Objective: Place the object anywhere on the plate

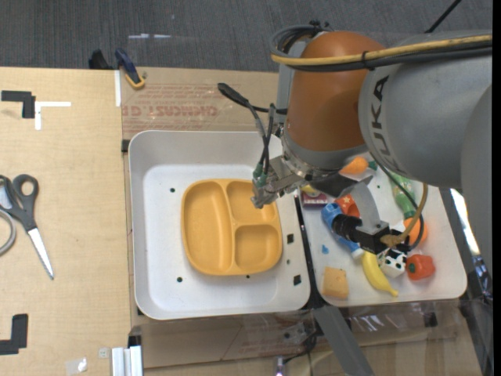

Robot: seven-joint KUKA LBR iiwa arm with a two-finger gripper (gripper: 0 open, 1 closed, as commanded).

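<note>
Arm is reaching in from the right and hanging over the seam between the two white bins, wrist pointing down-left. That pose is putting the tool over the plate's right edge, which reads as a drop-off approach rather than a pick.

Left bin is holding the yellow plate, sitting flat near the bin's middle, three compartments facing up. Centred like that, it is giving the arm margin on every side for an "anywhere" placement.

Right bin is carrying the clutter: banana, a tan block, a red-orange piece, a blue item, a black-and-white toy, plus green bits partly hidden under the arm. They are lying loosely piled, touching one another in places.

Gripper is hovering at the plate's upper right rim, just over the divider area. I cannot tell how the tool is set, and the dark cluster at the tip is too small and blurred to say whether anything is sitting in it.

Task object: I am not able to identify it with confidence. Nothing is resting on the plate, so my judgement is that the placement is not yet done. If the tip is carrying something, it is small and dark-greenish, hard to separate from the tool itself.
</note>
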